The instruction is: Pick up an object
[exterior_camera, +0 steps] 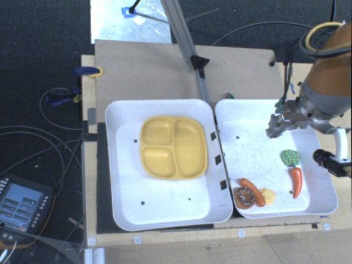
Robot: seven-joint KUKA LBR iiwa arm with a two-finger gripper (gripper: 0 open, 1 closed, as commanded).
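On the counter [143, 70] stand two white bins, and I take the right bin [242, 147] as my landmark. To its left, touching it along the middle edge, is the left bin [124, 164], which holds a yellow divided plate [173, 147] and nothing easy to grasp.

Inside the right bin the small things lie near its front wall: a brown doughnut [243, 197] at the front left corner, a sausage [252, 191] lying across it, and a small yellow piece [268, 195] just beside them. More to the right are a green broccoli piece [290, 158] and, just in front of it, a red pepper [296, 181].

The gripper [276, 126] hangs over the back part of the right bin, above bare floor, holding nothing. I cannot tell whether the jaws are spread or pressed together.

In my judgement the broccoli is the best aim, because it is nearest and stands apart from the walls. The arm should centre above it before it descends. The doughnut group is crowded and risks a slipping grasp.
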